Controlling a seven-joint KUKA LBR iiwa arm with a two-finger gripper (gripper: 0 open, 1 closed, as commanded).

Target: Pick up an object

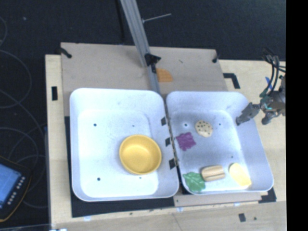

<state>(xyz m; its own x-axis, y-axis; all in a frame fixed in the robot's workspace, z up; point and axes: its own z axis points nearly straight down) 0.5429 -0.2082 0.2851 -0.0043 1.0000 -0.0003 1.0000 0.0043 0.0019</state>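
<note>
Objects for picking all lie in the right bin [250,143]: speckled cookie [204,128] near the upper middle, purple piece [185,141] left of centre close to the divider, green leafy piece [193,181], tan bread roll [212,173] and pale yellow piece [239,173] in a row along the near wall. Roll just beside the green piece and the yellow piece; contact not resolvable. Left bin [86,129] holds one yellow bowl [140,153], well apart from everything else.

Gripper [255,113] at the right bin's upper right rim, above the wall, not over any object. Fingers spread apart, nothing between them.

Step judged: approach, before any descent; no target committed yet. Nearest candidate appears to be the cookie, standing alone with bare floor all round. Next move calls for travel inward over the bin floor, centring above the chosen piece, then a straight drop with jaws straddling it. Row by the near wall likely harder: crowded neighbours, wall close.
</note>
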